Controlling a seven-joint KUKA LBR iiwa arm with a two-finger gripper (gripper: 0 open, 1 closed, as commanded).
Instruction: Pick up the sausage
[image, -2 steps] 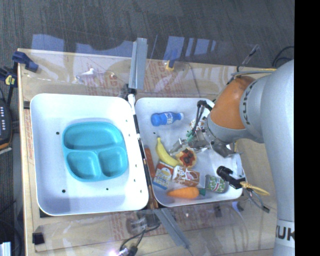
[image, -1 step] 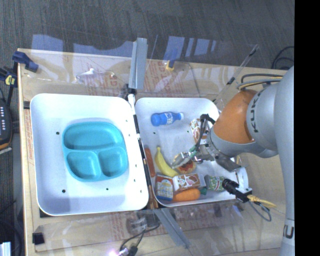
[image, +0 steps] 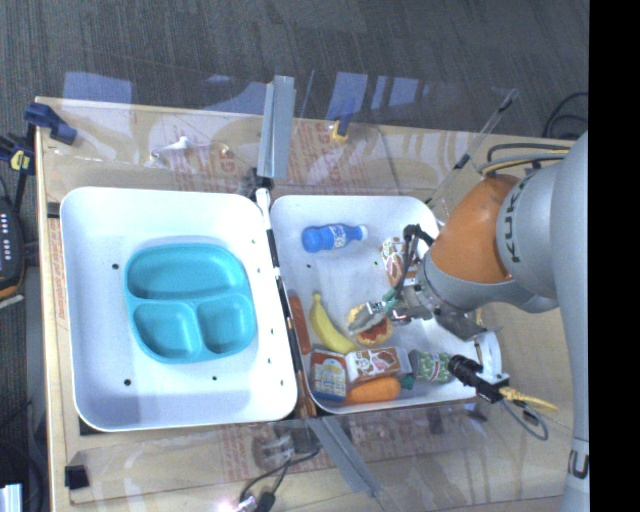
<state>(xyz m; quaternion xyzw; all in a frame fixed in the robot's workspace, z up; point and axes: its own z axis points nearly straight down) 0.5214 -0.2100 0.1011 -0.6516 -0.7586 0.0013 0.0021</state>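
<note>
The sausage (image: 298, 322) is a thin reddish-brown stick lying lengthwise against the left wall of the right bin (image: 350, 212). A yellow banana (image: 327, 326) lies just to its right. My gripper (image: 386, 303) is low in the middle of the right bin, over a small yellow and red item (image: 368, 322). It is well right of the sausage, with the banana in between. The grey arm with its orange band (image: 470, 240) comes in from the right and covers the bin's right side.
The right bin also holds a blue bottle (image: 332, 237) at the back, an orange carrot (image: 373, 390), and printed packets (image: 328, 374) along the front. The left bin (image: 90, 215) holds a turquoise compartment tray (image: 190, 300).
</note>
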